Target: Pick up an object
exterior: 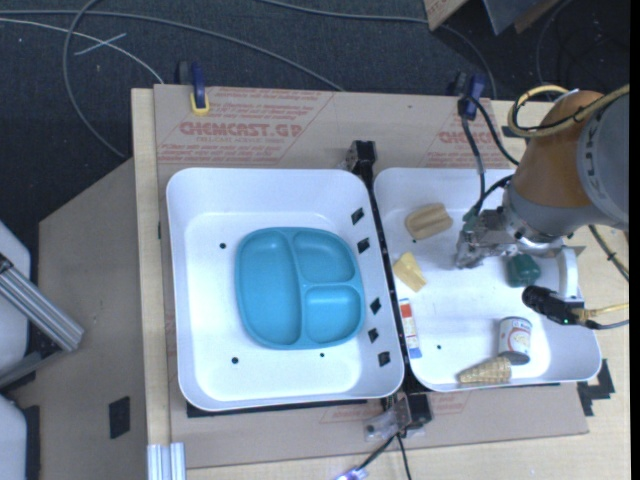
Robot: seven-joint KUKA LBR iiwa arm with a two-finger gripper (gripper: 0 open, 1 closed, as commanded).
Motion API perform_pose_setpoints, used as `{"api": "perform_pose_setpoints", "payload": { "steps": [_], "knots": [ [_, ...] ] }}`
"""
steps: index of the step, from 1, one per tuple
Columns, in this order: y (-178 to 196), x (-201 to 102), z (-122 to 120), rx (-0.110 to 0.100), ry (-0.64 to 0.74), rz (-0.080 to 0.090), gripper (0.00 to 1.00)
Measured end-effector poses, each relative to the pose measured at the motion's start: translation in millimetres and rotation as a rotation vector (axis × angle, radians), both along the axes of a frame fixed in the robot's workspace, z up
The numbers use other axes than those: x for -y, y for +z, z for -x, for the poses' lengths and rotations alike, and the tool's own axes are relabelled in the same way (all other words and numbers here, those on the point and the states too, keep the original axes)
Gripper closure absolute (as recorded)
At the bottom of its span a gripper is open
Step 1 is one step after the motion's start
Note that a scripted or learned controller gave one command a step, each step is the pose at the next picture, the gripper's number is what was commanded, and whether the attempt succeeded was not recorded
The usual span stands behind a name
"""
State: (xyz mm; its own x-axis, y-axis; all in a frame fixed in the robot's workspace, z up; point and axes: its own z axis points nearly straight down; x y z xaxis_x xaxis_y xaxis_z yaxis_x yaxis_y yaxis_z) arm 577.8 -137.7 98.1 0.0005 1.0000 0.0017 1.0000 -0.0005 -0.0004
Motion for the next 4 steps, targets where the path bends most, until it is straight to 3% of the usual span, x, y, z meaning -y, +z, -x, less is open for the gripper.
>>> {"api": "perform_pose_setpoints", "payload": {
  "steps": [2, 3, 4],
  "knots": [
    [88.3, -3.5, 6.7, 0.005, 0.002, 0.002, 1.0],
    [109.9, -3.6, 5.8, 0.004, 0.001, 0.002, 1.0],
    [115.7, -55.2, -13.3, 0.003, 0.006, 0.001, 1.0]
  ]
}}
